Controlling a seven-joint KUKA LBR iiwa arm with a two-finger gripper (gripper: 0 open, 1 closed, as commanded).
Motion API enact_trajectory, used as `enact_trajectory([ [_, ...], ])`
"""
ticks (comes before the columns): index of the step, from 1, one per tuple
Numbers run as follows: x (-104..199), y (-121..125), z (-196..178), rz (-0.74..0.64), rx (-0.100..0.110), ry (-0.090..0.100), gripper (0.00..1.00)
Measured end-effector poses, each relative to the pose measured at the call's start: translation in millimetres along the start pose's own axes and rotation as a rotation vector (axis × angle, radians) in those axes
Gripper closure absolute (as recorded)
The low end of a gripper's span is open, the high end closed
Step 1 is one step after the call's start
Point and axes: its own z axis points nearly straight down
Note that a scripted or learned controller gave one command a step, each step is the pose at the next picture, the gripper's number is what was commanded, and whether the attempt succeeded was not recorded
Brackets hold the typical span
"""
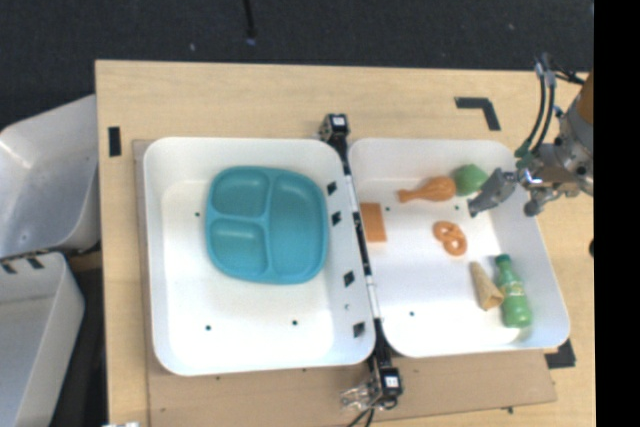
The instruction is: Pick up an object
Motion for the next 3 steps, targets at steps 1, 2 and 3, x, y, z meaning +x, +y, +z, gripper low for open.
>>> enact_trajectory([
  [1,0,2,-6,-0.002,-0.012,-0.002,0.0],
  [2,6,8,42,-0.001,-0.006,-0.002,0.0],
  [3,5,1,87,0.0,-0.006,-0.002,0.0],
])
